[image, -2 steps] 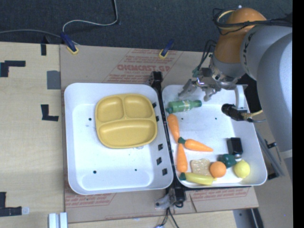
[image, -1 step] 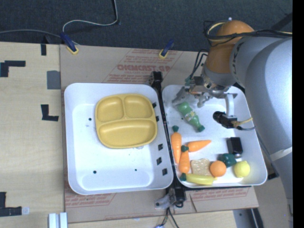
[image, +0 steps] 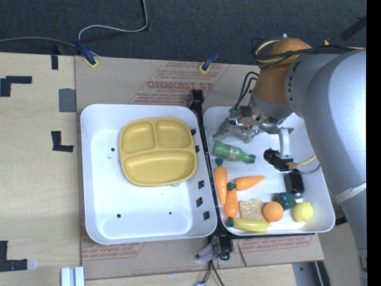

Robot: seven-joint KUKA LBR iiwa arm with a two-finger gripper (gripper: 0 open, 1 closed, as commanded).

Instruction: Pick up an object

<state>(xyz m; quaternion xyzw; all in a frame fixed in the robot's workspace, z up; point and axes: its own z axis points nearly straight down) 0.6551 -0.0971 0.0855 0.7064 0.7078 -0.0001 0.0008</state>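
A green bottle (image: 233, 153) lies on its side near the upper left of the right bin (image: 318, 210), cap end toward the divider. Just above it hangs the tool (image: 243, 127), low over the bin's top part; whether its tips are apart or together cannot be told. Below the bottle lie two carrots (image: 221, 183), one upright along the left wall and another (image: 250, 182) slanted beside it. Along the bin's lower edge sit a cracker (image: 250, 208), a banana (image: 250, 224), an orange (image: 272, 211) and a lemon (image: 302, 211). The left bin (image: 98, 177) holds a yellow divided plate (image: 158, 151). Both bins rest on the table (image: 36, 177).
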